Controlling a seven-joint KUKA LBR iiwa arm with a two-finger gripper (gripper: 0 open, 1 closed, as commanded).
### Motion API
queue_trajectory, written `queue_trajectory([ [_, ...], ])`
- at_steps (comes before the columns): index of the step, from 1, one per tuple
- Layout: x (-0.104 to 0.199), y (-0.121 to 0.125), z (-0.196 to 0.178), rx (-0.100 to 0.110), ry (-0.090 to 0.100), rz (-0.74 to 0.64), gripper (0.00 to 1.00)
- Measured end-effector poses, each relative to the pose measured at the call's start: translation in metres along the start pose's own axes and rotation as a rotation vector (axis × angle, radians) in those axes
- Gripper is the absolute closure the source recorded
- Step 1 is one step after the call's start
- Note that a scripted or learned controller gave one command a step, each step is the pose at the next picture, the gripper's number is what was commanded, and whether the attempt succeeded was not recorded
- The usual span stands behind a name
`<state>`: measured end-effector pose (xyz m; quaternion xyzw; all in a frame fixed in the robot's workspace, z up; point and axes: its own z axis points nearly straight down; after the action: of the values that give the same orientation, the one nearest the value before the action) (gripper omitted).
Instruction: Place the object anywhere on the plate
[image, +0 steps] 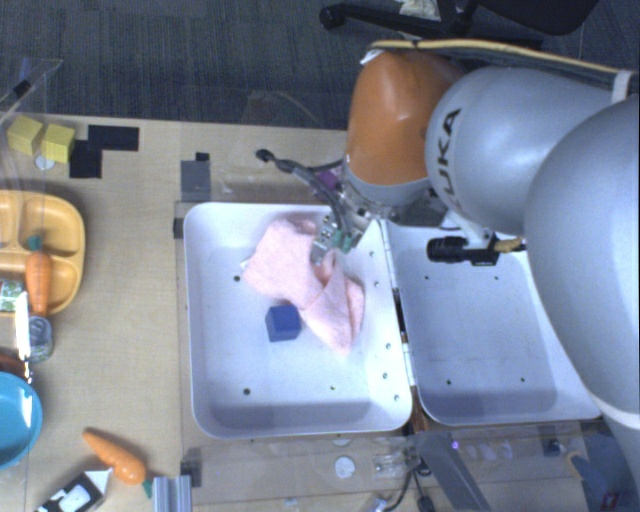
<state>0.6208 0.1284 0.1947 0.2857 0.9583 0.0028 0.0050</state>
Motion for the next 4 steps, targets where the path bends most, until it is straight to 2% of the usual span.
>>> queue_trajectory([
  [1, 0.072, 0.038, 0.096, -0.006, -0.002, -0.092, 1.00],
  [2, 0.010, -0.004, -0.004, -0.001, -0.001, 0.014, 1.00],
  [3, 0.050, 0.060, 0.098, -0.002, 0.001, 0.072, 1.00],
  [4, 0.054, 0.034, -0.067, -0.003, -0.002, -0.082, 1.00],
])
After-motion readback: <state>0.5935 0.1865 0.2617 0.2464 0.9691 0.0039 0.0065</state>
